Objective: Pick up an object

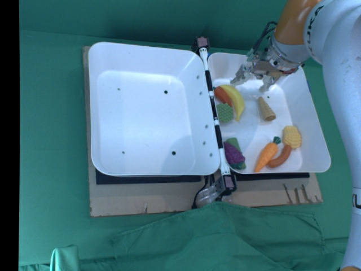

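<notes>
My gripper (pixel 252 83) hangs over the far part of the right bin (pixel 316 151), its fingers spread apart with nothing between them. Just below and left of it lie a yellow banana (pixel 236 99), an orange piece (pixel 221 94) and a green round fruit (pixel 225 113). A tan cone (pixel 267 109) lies right below the right finger. Nearer the front sit purple grapes (pixel 233 153), a carrot (pixel 266 154), a sausage (pixel 280 156) and a yellow corn cob (pixel 291 136).
The left bin (pixel 107 66) stands beside the right one, split by a black-and-white bar (pixel 214 114). Both rest on brown cardboard (pixel 141 202) over green cloth. My grey arm (pixel 344 95) runs down the right side.
</notes>
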You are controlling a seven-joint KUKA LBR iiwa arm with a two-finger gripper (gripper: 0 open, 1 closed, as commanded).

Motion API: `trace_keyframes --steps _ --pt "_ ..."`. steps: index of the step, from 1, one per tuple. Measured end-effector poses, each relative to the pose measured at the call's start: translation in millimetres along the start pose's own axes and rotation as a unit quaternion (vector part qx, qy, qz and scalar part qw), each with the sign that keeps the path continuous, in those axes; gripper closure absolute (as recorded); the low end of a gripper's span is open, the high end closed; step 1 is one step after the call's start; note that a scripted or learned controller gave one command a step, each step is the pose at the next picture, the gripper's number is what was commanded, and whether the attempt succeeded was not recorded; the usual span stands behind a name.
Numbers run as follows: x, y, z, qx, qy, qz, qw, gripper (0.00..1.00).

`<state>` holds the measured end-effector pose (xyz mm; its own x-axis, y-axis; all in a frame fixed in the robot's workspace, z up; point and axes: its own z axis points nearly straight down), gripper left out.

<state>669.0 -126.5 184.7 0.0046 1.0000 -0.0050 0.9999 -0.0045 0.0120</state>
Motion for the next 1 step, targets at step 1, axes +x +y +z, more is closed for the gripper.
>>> trace_keyframes --steps 1 --pt "27.1 -17.4 -0.7 0.000 0.000 -0.001 1.0000 0.00"
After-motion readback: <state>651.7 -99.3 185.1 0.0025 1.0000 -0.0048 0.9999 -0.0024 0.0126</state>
